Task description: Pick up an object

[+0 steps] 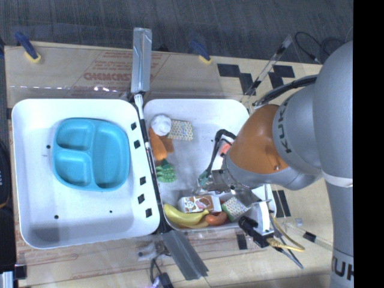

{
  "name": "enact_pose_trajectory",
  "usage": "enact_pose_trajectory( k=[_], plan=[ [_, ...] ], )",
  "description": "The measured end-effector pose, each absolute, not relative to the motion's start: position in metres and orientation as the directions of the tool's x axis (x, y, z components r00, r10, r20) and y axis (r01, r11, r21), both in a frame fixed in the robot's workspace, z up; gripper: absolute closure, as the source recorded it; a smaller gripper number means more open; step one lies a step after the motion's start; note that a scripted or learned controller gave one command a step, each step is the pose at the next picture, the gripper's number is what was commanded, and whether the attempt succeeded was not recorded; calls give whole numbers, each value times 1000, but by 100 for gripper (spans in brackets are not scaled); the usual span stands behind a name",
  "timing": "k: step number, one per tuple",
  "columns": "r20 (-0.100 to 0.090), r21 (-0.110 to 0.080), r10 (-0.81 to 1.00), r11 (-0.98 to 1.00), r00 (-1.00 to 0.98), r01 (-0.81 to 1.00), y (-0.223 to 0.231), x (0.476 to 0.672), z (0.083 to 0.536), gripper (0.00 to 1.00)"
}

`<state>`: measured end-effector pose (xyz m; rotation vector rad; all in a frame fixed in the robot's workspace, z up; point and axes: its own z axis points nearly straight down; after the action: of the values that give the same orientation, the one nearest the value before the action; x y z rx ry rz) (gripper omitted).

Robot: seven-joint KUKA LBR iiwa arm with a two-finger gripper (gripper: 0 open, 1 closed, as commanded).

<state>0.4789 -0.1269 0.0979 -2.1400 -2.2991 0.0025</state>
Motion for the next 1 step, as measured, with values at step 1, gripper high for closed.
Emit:
enact_pose_trajectory(
  k=[1],
  plan=[
    [0,-4,1000,-2,2,1000,-68,518,248,100]
  ],
)
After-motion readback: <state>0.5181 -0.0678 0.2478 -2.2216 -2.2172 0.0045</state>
